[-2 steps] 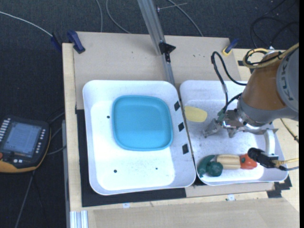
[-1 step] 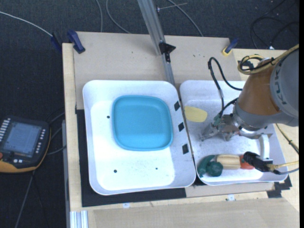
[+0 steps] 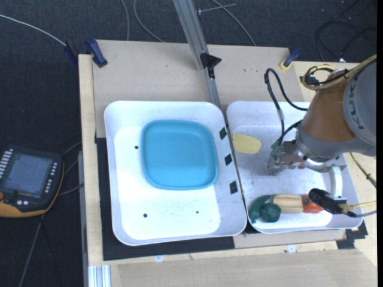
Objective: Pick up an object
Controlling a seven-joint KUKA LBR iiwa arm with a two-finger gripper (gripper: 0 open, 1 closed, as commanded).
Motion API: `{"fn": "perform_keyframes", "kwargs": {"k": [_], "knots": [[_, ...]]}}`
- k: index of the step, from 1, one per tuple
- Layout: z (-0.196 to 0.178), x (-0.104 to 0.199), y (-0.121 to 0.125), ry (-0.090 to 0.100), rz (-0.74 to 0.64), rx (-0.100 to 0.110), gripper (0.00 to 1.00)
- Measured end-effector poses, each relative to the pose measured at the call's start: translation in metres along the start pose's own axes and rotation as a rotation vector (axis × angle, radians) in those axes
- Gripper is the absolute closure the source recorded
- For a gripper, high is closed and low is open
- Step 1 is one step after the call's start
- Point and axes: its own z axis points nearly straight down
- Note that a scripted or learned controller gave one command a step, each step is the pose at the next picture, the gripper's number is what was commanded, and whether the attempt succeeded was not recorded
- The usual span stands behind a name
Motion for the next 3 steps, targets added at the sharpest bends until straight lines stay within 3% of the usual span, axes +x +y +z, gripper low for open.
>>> {"fn": "perform_keyframes", "kwargs": {"k": [3], "knots": [[-0.164, 0.006, 0.003, -0.001, 0.000, -0.004, 1.00]]}}
